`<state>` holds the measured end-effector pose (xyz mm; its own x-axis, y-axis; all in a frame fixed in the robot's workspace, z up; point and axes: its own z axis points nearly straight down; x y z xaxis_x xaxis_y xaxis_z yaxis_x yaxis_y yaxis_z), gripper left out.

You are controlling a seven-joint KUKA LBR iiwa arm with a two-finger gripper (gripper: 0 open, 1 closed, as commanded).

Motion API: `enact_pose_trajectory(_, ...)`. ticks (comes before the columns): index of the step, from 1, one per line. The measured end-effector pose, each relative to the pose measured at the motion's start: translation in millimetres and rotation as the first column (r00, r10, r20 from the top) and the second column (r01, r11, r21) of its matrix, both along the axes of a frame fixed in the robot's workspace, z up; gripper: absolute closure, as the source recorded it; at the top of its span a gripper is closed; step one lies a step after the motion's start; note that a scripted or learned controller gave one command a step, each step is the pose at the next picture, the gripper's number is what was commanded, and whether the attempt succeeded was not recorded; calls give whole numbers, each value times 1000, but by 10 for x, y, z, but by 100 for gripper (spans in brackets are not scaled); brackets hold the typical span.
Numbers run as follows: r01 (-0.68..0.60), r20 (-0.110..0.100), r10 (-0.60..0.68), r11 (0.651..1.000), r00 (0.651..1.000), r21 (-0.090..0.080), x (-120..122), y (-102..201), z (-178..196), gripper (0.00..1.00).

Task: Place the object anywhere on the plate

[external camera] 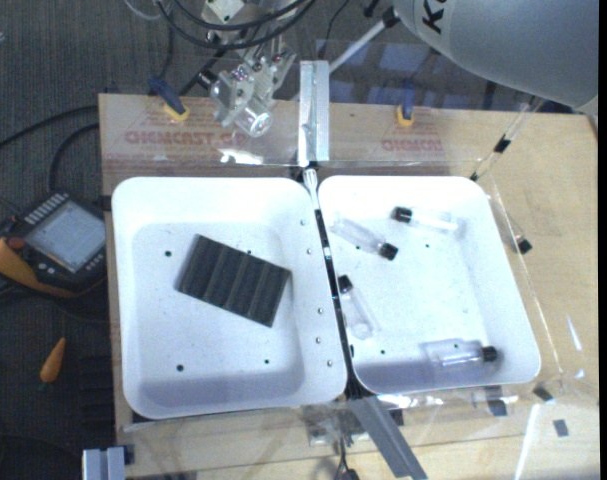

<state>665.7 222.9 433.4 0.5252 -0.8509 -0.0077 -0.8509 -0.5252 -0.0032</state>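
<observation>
The plate (pixel 232 280) is a dark ridged rectangle lying at a slant in the left bin (pixel 143 228). My gripper (pixel 249 96) hangs high over the bench's back edge, behind the left bin and well away from the plate. It is shut on a small clear vial (pixel 255 120) whose round glassy end pokes out below the fingertips. Several more clear vials with black caps lie in the right bin (pixel 503 268): one at the back (pixel 423 218), one near the divider (pixel 365 238), one at the front right (pixel 458 351).
Another vial (pixel 353 303) lies along the divider wall in the right bin. A metal post (pixel 313 108) stands at the back between the bins, just right of my gripper. A handheld controller (pixel 58 243) lies on the floor to the left.
</observation>
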Motion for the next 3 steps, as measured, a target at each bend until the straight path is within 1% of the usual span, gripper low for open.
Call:
enact_pose_trajectory(1, -183, -1, 183, 983, 983, -4, -1166, 119, 2, 100)
enact_pose_trajectory(2, -127, -1, 127, 992, 992, -2, -507, -114, -3, 100)
enact_pose_trajectory(3, -414, -2, 414, 910, 910, -1, -492, 122, -1820, 100)
